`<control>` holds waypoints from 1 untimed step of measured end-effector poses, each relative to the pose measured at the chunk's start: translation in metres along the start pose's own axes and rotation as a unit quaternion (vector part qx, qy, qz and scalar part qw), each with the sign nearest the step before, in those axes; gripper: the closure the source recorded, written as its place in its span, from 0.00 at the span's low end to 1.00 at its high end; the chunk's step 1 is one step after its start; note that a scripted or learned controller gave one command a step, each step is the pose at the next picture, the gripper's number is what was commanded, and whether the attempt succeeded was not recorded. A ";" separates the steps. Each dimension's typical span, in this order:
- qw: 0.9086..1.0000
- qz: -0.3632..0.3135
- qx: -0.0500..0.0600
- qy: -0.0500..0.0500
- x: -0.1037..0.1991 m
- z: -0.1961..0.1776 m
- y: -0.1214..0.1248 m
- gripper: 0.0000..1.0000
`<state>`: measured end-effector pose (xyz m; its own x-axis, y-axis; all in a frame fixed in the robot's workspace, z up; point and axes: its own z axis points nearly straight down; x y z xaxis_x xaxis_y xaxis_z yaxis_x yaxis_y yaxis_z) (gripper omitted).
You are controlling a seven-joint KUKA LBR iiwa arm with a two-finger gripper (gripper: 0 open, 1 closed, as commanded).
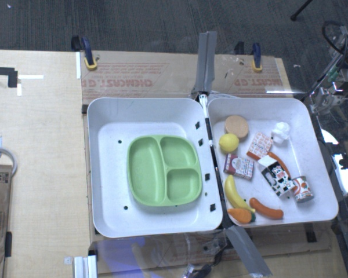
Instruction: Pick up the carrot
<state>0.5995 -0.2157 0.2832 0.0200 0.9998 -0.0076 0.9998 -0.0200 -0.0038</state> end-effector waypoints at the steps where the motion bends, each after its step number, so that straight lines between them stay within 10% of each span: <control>1: 1.000 0.000 0.000 0.000 0.000 0.000 0.000 0.00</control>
